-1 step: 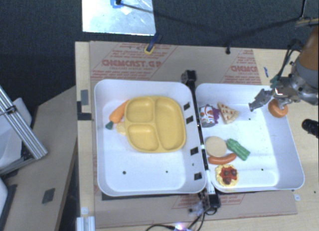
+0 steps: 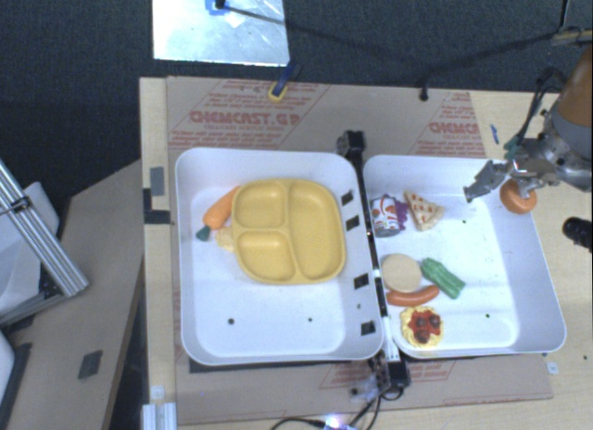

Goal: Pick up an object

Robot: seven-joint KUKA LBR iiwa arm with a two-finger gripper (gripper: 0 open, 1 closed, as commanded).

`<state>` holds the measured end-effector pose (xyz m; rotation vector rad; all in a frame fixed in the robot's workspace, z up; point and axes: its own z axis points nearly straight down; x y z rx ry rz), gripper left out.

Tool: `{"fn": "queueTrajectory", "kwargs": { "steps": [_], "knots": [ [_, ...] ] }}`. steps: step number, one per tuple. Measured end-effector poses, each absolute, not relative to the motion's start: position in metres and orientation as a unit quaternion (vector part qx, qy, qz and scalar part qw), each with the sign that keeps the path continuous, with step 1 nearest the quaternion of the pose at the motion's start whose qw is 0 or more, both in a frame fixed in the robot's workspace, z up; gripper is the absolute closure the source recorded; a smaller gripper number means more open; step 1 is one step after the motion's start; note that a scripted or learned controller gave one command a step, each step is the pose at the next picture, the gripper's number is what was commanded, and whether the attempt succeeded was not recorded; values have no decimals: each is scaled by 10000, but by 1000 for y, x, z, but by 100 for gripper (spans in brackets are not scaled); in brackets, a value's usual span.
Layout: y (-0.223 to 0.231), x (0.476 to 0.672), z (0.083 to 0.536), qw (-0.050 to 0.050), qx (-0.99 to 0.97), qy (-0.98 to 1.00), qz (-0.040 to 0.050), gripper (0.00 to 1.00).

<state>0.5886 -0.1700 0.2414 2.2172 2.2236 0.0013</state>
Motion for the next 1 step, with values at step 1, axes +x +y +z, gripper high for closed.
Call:
{"fn": "queueTrajectory", "kwargs": {
  "steps": [1],
  "knots": [
    [-160,593,189,-13,7054,7088,-5,0]
  ]
}}
